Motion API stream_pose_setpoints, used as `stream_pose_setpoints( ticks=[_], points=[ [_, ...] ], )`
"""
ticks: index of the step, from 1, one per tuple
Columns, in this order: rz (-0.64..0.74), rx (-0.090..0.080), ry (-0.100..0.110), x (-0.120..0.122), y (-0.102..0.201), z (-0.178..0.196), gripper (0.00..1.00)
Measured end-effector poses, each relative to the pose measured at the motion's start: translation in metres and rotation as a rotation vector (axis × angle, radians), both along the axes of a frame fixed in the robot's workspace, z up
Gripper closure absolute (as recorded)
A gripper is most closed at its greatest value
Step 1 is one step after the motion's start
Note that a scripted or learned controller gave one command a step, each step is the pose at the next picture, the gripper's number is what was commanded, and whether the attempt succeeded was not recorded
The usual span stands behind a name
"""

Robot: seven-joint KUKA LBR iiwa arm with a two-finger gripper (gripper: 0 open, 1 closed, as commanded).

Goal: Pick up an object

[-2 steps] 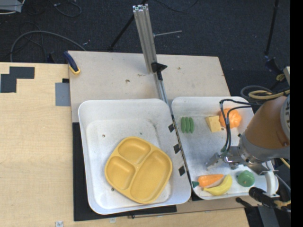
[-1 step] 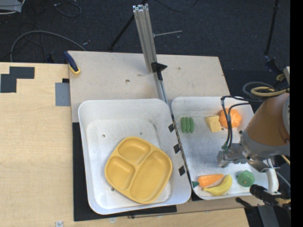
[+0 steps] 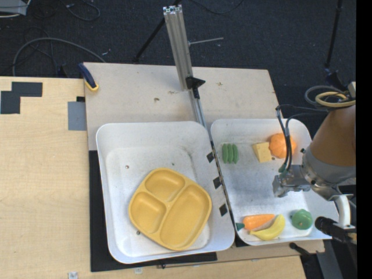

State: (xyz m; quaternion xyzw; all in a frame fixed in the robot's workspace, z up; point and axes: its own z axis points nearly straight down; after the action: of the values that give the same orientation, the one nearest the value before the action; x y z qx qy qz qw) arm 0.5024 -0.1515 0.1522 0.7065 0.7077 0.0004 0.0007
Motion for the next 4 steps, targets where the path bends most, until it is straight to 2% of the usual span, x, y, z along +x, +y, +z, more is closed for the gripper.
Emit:
stream_pose_setpoints(
  ticks=[2, 3, 4],
  points=[
    [-0.001, -0.001, -0.002, 0.004, -0.019, 0.1, 1.0],
    [0.004, 0.002, 0.002, 0.017, 0.035, 0.106, 1.0],
    [0.003, 0.002, 0.004, 0.028, 0.076, 0.1, 1.0]
  ],
)
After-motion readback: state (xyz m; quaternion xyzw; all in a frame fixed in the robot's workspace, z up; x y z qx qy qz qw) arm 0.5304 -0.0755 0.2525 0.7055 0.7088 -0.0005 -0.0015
